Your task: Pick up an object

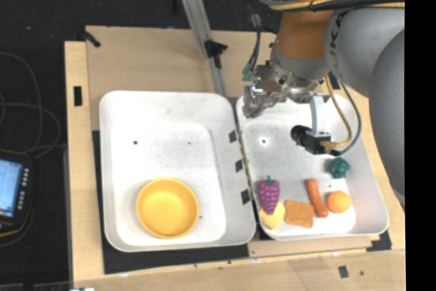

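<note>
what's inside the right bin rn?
Along the right bin's near edge: purple grapes, a yellow piece, an orange-brown piece, carrot, orange, green broccoli. The arm covers its far corner.

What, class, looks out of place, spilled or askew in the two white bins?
Nothing stands out. The round yellow plastic bowl sits upright in the left white bin; the toy foods lie tidily along the right white bin's near edge.
</note>
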`<action>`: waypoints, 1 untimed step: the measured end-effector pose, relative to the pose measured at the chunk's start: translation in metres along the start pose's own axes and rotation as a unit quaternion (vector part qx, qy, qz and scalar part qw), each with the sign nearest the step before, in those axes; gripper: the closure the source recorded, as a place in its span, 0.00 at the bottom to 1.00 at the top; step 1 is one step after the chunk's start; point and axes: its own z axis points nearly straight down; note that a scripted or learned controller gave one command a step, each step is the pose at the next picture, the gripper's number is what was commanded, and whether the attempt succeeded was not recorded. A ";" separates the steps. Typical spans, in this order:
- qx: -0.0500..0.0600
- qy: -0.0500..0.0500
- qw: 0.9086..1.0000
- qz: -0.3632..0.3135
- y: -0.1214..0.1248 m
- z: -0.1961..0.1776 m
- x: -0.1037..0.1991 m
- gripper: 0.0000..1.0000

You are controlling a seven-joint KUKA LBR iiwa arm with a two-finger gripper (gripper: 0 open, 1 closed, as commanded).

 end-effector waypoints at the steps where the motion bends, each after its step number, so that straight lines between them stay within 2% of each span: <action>1: -0.001 0.000 1.000 0.000 0.002 -0.002 0.047 1.00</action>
